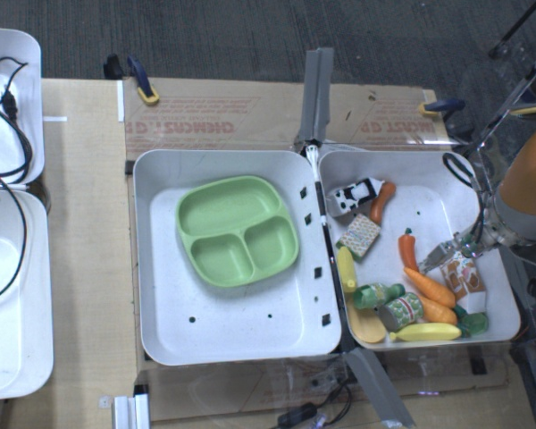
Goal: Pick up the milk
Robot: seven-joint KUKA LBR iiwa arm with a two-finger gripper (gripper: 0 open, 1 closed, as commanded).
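Observation:
The milk (352, 197) is a small black-and-white cow-patterned carton. It lies on its side at the back left of the right bin (429, 164), next to an orange carrot (381, 201). My gripper (453, 250) hangs low over the right side of that bin, well to the right of the milk and nearer the front. It is just above an orange-and-white box (465, 281). Nothing shows held in it. The arm's orange band (525, 181) is at the right edge.
The right bin also holds a checkered box (361, 236), yellow corn (347, 269), a green bottle (376, 295), a can (404, 311), a banana (426, 332) and two more carrots (427, 286). In the left bin (161, 311) lies a green divided plate (238, 231).

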